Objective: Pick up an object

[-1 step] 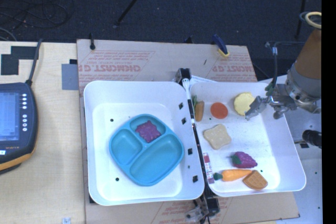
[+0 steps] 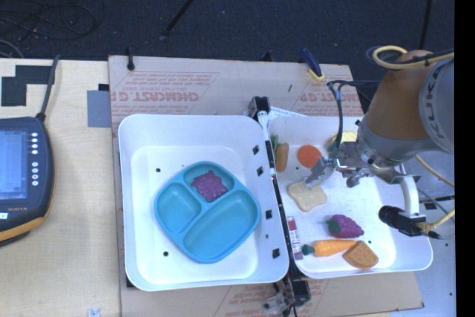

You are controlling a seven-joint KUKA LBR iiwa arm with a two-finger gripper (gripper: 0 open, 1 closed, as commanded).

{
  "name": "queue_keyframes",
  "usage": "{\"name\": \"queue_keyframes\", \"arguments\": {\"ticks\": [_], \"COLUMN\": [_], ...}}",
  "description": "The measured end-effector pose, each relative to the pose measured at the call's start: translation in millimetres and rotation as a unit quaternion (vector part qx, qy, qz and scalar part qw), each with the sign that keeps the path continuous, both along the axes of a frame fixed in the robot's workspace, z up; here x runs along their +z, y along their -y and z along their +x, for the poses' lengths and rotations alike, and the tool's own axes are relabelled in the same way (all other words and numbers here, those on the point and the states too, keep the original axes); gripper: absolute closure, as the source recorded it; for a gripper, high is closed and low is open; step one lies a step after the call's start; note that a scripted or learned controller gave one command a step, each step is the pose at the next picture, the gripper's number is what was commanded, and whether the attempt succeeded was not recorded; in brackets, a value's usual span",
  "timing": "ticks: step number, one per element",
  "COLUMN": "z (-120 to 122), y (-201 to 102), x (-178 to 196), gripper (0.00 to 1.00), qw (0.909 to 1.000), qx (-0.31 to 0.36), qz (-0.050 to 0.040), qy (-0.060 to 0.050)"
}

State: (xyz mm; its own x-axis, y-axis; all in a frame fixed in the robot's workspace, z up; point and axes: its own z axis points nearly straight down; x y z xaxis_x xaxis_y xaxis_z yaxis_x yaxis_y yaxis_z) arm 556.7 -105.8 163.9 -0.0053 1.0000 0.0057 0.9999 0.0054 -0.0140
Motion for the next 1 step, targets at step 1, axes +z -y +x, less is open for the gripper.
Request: {"name": "queue_keyframes", "arguments": {"ticks": [1], "z": [-51.5], "y": [39.4], "x": [-25.8], "gripper": [0.00], "qw": [1.0000], "qx": [-0.005], "qz": [-0.0019], "qy": [0.000]}}
